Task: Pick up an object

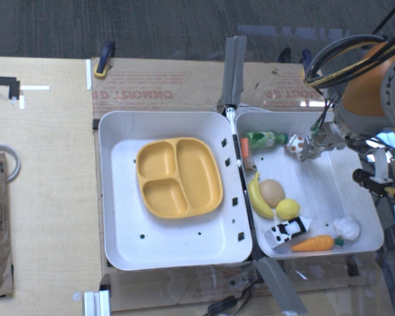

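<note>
Right bin (355,196), contents: green bottle (266,139) lying along the far wall; small orange-red piece (245,148) just beside it at the divider; banana (257,199), brownish round fruit (272,191) and lemon (288,209) bunched together and touching; black-and-white toy (288,232) near the front wall; carrot (313,243) just beside that toy; white fluffy lump (346,228) in the front right corner.

Left bin (118,196), contents: yellow divided plate (179,176), three compartments, nothing in them.

Arm: gripper (301,147) low over the far part of the right bin, near the bottle's cap end, well apart from the fruit cluster.

Fingers: too small and cluttered to judge how far they are spread. A pale object sits at the tips, but whether it is gripped or is part of the tool cannot be told.

Task item: none singled out; nearest candidate is the bottle.

Risks, as judged:
- Bottle lies against the wall, so one finger may strike the rim or slide off the rounded side.
- Bottle may roll when touched.
- Fruit cluster is packed tight; closing there could nudge neighbours or catch two.
- Carrot and toy lie close together, inviting a partial grip.
</note>
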`<state>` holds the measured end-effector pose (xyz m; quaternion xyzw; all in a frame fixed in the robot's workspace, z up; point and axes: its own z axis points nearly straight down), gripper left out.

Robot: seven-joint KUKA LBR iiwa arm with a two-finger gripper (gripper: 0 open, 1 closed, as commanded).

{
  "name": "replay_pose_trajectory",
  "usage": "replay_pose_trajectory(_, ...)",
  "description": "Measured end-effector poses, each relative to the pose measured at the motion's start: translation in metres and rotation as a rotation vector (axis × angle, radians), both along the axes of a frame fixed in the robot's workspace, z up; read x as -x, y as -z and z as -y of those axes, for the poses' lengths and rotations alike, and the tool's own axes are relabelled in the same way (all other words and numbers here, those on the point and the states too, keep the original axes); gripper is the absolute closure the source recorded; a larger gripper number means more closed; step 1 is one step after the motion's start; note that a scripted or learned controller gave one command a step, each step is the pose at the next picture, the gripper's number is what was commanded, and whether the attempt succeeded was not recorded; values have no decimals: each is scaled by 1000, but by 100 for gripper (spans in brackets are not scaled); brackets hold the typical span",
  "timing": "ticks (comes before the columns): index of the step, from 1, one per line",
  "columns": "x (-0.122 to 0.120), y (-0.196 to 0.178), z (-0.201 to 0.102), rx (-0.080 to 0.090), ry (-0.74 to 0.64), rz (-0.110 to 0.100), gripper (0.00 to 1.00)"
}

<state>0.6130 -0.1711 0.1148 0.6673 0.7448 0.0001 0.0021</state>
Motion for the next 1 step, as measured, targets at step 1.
replay_pose_trajectory(1,-29,-85,-64,-1,239,-3,100)
